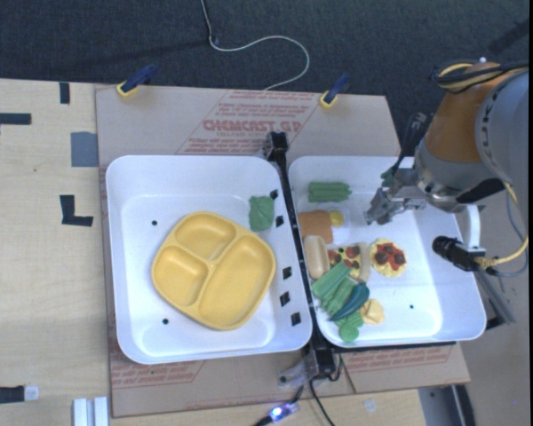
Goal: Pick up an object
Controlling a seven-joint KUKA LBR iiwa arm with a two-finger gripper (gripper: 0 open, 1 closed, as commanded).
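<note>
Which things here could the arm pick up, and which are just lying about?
Part of the job:
- gripper, over the right bin
- tart
- green pod
- hot dog
- pizza slice
- green vegetables

Just lying about:
- yellow plate in the left bin
- green lump beside it
- white cable
- clamps
</note>
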